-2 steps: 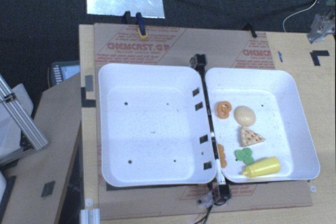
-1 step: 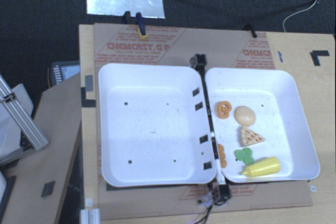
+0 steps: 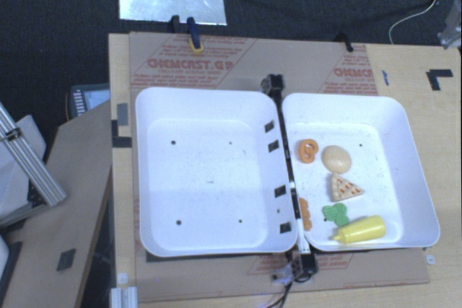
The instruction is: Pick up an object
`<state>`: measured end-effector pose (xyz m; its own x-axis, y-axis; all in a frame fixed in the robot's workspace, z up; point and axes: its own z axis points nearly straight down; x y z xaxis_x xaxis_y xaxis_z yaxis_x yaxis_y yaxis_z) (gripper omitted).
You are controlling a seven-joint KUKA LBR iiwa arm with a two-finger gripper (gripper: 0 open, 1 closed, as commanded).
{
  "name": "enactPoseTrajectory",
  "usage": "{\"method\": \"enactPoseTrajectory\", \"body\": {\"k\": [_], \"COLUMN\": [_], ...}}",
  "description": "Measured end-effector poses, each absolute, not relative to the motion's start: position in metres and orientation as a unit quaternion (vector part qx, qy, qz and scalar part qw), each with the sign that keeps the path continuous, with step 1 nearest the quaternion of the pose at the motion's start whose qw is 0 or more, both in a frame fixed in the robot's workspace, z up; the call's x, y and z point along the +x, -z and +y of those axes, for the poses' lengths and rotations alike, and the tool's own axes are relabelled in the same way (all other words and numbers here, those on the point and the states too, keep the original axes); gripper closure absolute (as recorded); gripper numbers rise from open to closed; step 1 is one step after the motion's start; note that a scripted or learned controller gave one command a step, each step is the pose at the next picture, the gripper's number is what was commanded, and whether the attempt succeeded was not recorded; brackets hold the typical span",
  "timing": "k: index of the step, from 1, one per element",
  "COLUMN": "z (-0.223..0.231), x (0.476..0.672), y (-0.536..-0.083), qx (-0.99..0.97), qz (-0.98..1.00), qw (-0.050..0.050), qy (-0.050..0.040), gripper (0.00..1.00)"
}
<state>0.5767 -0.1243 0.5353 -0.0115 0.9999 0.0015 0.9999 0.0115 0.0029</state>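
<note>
On the counter (image 3: 238,58), two shallow white bins sit side by side, touching along their inner walls. The left bin (image 3: 209,173) shows bare floor. The right bin (image 3: 404,155) holds all the objects, gathered toward its left side.

From back to front I see an orange pretzel (image 3: 308,150), a pale round bun (image 3: 336,158) just beside it, a pizza slice (image 3: 346,188) in front of the bun, a small green piece (image 3: 335,213), and a yellow bottle (image 3: 360,229) lying on its side near the front wall. A small orange piece (image 3: 305,213) rests against the dividing wall.

I cannot tell the state of the end effector from here, so I plan as if nothing is held.

These look like light plastic play foods, stiff and probably smooth, so I expect them to slide or skitter under a glancing touch. The bottle seems the best target to me: long, rounded, and gripped across its narrow body at mid-length. The pizza slice lies flat and would be hard to get under. The orange piece hugs the wall, leaving little room.
</note>
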Motion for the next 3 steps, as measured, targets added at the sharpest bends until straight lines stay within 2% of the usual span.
{"method": "enactPoseTrajectory", "body": {"k": [1,2,3], "z": [-0.018,0.1,0.035], "x": [0.598,0.594,0.534], "y": [-0.5,-0.487,-0.538], "qx": [0.701,0.702,0.708], "qz": [0.713,0.713,0.706], "qw": [-0.001,-0.001,0.002], "qy": [-0.001,-0.0015,-0.0017], "gripper": [1.0,1.0,1.0]}}
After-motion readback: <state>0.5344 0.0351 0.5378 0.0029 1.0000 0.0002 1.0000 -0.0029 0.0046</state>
